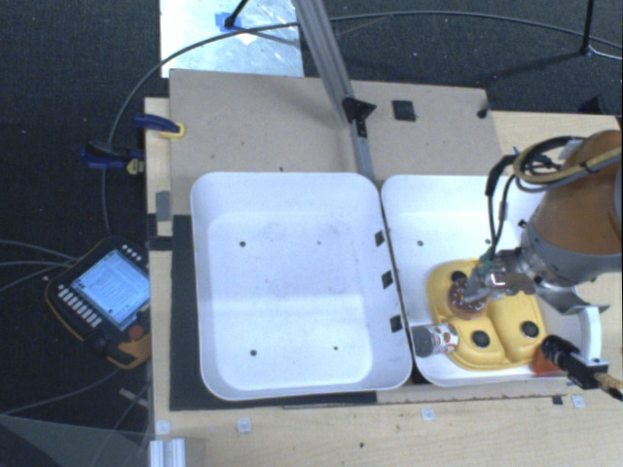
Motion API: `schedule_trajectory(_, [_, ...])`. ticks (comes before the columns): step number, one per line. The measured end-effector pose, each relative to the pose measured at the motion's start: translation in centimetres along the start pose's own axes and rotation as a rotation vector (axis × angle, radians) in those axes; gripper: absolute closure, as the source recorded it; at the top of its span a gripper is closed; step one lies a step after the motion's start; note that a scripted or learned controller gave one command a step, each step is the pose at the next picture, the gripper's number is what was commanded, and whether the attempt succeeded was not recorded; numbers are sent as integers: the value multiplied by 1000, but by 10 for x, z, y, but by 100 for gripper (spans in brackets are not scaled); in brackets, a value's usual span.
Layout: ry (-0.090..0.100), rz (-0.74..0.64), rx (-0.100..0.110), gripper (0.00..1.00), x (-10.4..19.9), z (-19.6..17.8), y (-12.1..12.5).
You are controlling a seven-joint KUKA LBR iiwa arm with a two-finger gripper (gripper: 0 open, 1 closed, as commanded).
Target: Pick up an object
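Observation:
A yellow plastic toy (487, 324) with dark buttons lies in the front part of the right bin (428, 222). A small brown round object (465, 303) rests on the toy's left part. My gripper (485, 282) is down over the toy, right at the brown object, with the orange-banded wrist (579, 217) above it to the right. A small silver and red item (435, 339) lies at the toy's left front corner. An orange piece (545, 361) shows at the bin's front right.
The left bin (209, 261) sits beside the right one, joined by black clips (386, 278) along the shared rim. A metal pole (326, 52) slants across the back. A teach pendant (102, 295) lies off the bench at the left.

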State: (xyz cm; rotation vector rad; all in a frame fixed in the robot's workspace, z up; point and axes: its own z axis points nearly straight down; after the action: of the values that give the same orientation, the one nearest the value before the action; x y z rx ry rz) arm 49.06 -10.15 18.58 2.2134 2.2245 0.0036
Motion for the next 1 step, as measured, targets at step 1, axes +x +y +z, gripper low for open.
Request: schedule_trajectory(1, [0,0,0,100,0,-23,2])
